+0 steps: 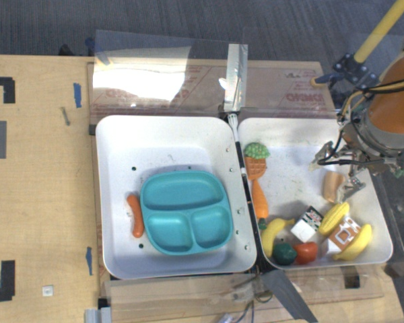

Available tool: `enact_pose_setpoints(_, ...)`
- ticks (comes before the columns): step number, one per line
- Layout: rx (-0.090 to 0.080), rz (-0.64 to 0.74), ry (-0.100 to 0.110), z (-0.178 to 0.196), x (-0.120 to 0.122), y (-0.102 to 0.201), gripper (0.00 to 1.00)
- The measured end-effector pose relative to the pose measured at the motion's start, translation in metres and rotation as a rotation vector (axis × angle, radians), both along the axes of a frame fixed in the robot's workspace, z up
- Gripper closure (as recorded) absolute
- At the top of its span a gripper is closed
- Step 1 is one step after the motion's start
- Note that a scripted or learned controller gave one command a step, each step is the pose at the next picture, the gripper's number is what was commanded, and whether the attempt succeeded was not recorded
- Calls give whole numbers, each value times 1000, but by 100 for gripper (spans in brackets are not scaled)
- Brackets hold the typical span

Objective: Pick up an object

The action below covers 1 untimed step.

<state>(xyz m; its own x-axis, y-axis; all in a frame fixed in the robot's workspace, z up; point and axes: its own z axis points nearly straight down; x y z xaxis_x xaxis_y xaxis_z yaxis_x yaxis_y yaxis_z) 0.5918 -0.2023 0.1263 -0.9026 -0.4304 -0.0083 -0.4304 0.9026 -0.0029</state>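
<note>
A pale tan cylinder (332, 186) lies beneath the pincer (341, 165).

White bins (114, 136): two. Teal divided tray (186, 210): one. Sausage (136, 215): one. Carrots (257, 180): one. Bananas (355, 244): about three, below the gripper (342, 163).

Robotics lab test bench. Evidence: plywood bench top (34, 180) with black tape marks (5, 89) left of the two white bins (114, 136); clear plastic sheet (148, 79) behind the bins; grey carpet (188, 9) beyond it; toy food (256, 152) in the right bin; robot arm (390, 113) over that bin.
</note>
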Motion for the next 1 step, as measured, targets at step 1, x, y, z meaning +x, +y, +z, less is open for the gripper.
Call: enact_pose_setpoints(1, -1, 15, -4, -37, -26, 21, 0)
